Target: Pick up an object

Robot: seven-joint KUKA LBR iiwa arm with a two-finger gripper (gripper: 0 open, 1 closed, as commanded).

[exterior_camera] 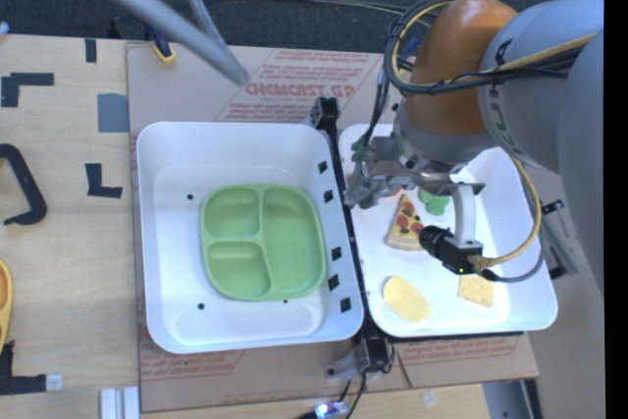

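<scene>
I take the pizza slice (403,223) as my reference. It lies flat in the right bin (538,311), near the wall this bin shares with the left bin (147,211), and its pointed end is turned to the upper side of the view.

The gripper (371,183) hangs just up and left of the pizza slice, over the shared wall, and it is close to the slice. I cannot tell if the tool is wide or narrow, because the wrist covers it from above. I see nothing held in it.

A small green piece (435,205) lies just right of the pizza slice and is partly hidden by the arm. Below the slice, near the front wall, lies a yellow oval piece (405,298). Down and right of the slice lies a pale yellow cheese wedge (476,290).

Far to the left of the slice, a green plate (263,240) with three compartments rests flat in the middle of the left bin.

Up and left of the slice, the cardboard sheet (294,64) under both bins has red print, and I read "CHEMCAST GP". The smaller red lines there I cannot read.
</scene>
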